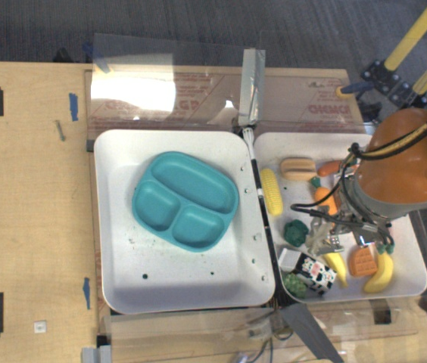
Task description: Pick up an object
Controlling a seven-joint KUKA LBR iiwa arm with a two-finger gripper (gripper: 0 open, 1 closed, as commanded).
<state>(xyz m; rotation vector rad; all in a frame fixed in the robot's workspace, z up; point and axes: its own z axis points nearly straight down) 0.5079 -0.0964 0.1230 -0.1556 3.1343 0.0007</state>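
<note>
Black-and-white toy (318, 272) at right bin (418, 274) front edge, beside banana (381, 274). Gripper (333, 231) low among toys; finger state possibly hidden, cannot tell. Teal plate (186, 200) in left bin (123, 271).

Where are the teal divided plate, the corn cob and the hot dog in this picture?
teal divided plate (185, 200), camera view, on the ridge between its compartments.
corn cob (272, 191), camera view, on the middle of the cob.
hot dog (298, 169), camera view, on the bun's top.
</note>
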